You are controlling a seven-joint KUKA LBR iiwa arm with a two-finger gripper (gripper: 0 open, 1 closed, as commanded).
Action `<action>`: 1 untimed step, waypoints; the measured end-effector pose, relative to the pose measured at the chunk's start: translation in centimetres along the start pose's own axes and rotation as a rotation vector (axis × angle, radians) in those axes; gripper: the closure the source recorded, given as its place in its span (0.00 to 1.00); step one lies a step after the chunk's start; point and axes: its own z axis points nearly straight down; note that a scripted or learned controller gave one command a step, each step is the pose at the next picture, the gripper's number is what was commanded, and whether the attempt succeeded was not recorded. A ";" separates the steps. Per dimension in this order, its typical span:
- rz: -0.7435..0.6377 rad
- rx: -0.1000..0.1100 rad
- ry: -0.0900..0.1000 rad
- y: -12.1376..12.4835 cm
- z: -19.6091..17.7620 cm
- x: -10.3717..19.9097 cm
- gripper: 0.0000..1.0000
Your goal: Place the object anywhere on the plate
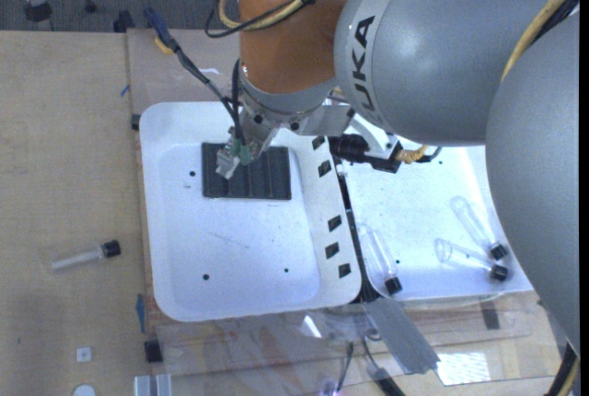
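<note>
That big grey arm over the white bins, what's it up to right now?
The KUKA arm has its claw down over the dark ridged plate in the left bin. Whether it holds anything is unclear. Clear tubes with black caps lie in the right bin, and another lies on the bench.

Gripper low over the dark ribbed plate in the left bin — clear tubes in the right bin.

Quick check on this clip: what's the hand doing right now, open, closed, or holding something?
Hand: over the dark plate in the left bin; open or closed cannot be told, and nothing is clearly visible in its grip.
</note>
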 end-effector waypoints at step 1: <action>-0.125 -0.001 -0.001 -4.4 -7.9 6.3 1.00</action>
